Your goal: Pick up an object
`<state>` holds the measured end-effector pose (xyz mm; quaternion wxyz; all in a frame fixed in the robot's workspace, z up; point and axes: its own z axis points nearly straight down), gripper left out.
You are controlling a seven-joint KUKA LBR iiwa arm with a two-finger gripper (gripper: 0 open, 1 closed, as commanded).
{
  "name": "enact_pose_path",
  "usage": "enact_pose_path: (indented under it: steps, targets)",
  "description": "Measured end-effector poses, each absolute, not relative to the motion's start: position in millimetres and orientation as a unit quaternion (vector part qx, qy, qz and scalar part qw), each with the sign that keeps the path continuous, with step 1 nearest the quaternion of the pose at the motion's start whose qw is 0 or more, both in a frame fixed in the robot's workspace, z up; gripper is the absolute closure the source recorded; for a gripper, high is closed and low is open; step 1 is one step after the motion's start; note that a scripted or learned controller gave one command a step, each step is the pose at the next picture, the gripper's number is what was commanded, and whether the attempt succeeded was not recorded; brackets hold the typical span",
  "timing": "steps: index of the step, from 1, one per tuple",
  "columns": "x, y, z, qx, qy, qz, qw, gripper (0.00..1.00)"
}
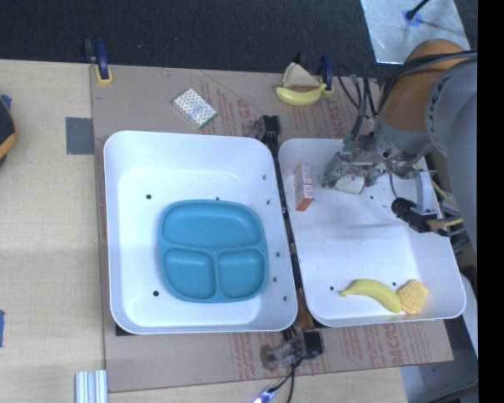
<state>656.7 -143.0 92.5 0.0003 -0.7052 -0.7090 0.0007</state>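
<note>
My claw (350, 173) sits low at the far end of the right bin (365, 305). I cannot tell if it grips anything. A banana (371, 292) lies near.

Grey arm (454, 116), orange band, black cables

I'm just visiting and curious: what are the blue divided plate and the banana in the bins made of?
The blue plate looks like moulded plastic: one even colour, rounded compartments, a soft matte sheen. The banana in the right bin is probably a plastic toy, uniformly yellow and smooth, though a real one can't be ruled out from here.
</note>
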Motion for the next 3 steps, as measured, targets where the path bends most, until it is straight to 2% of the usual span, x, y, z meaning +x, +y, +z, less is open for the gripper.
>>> enact_pose_path:
  steps: [1,2,3]
  targets:
    - [657.4,-144,104,-0.704,-0.71,0.0007,0.0,1.0]
    - [657.1,-83,193,-0.705,-0.709,-0.0002,0.0,1.0]
    - [625.7,-30,192,-0.705,-0.709,0.002,0.001,1.0]
